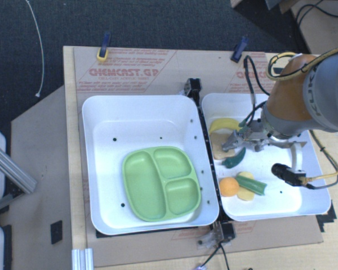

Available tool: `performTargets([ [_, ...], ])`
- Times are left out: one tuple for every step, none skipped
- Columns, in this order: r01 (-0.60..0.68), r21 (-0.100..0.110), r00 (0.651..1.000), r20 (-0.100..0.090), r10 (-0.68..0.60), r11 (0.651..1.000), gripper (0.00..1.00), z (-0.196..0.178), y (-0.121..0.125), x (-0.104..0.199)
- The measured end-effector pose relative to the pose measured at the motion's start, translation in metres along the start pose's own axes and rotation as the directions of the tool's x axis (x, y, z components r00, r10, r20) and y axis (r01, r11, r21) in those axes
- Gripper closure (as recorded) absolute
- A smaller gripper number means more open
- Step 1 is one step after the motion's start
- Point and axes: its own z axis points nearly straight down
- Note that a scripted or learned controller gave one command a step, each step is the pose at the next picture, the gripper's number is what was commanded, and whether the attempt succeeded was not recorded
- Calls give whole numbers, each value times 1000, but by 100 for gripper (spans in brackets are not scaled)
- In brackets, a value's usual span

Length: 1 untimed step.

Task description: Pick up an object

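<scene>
Pincer: the metal pincer [235, 143] is lowered into the right white bin [310, 207], just over a dark green vegetable toy [235, 161]; spread or pressed together cannot be told.
Reason: the toy is probably aimed at.
Other bin: a green divided plate [160, 181] is kept there.

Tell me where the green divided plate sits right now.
The green divided plate lies flat in the left bin of the camera view, toward its near right part, across the divider from the orange ball in the right bin.
</scene>
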Motion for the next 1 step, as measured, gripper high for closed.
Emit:
performTargets([
  [0, -9, 1000, -1, 0, 1000, 100, -14, 3, 1],
])
